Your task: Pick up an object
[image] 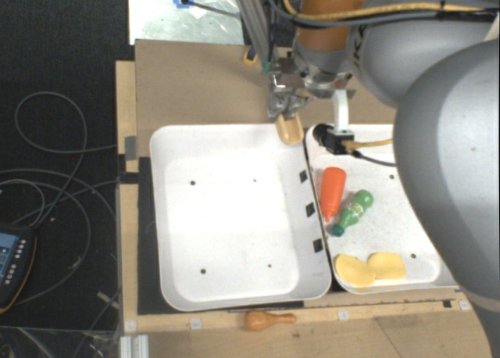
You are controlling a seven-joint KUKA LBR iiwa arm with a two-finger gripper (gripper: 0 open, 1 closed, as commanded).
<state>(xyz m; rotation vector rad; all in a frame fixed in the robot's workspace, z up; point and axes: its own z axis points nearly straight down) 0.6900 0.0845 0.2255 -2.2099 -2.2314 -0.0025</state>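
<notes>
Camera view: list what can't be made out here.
- End effector: too small to tell whether it grips the tan piece below it.
- Right bin: its right side is hidden by the arm.
- Yellow items: shapes too blurred to identify.

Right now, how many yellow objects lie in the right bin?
2. A flat round pale yellow piece at the near left corner, and a lumpy yellow piece touching its right side. The grey arm may hide more.
</notes>
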